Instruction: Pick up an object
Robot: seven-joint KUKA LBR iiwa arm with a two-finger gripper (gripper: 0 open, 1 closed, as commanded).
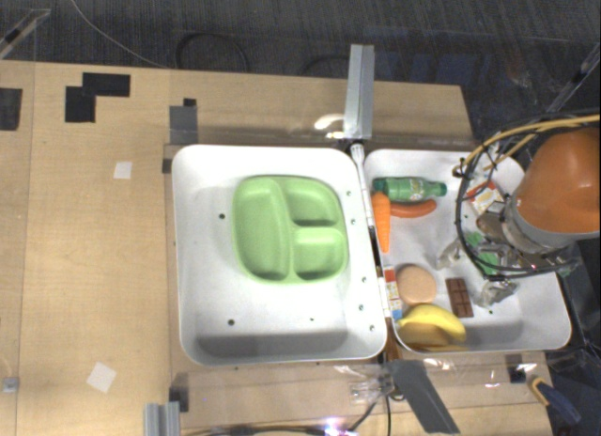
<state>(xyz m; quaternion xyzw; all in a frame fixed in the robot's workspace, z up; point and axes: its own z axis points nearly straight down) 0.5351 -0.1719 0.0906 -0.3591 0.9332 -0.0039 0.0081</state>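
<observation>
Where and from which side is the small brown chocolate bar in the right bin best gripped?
Probably across the chocolate bar's narrow width, coming straight down. It lies flat with its long axis up the view, with free floor on both long sides; the yellow banana lies near its lower end.

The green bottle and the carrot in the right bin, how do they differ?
The green bottle lies crosswise near the bin's far wall; the carrot lies lengthwise along the left wall. The bottle is green with a white cap; the carrot is orange and tapered. Both lie flat in the right bin.
</observation>
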